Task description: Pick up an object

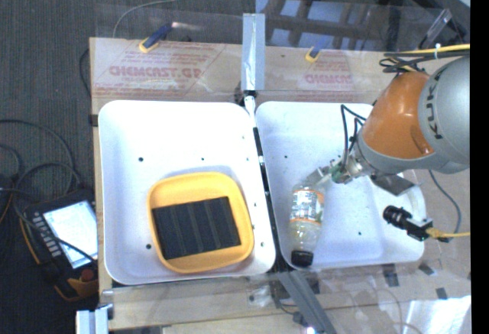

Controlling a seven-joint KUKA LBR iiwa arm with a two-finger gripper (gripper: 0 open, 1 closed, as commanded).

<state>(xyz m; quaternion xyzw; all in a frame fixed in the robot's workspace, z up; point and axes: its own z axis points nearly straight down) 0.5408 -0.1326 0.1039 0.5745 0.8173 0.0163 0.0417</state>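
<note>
A clear plastic bottle (306, 212) with a black cap lies in the right bin (290, 134), along its left side, cap towards the front edge. My gripper (335, 172) hangs below the orange wrist band, just above and to the right of the bottle's base end, very close to it. I cannot see whether it touches the bottle. A yellow block with a black ribbed top (200, 222) rests flat in the front half of the left bin (153, 134).
The arm's grey and orange body (412, 126) covers the right bin's right side. A black connector on a yellow cable (405, 222) sits over that bin's front right. A raised divider (260, 164) separates the bins. A tablet (65, 229) lies on the floor, left.
</note>
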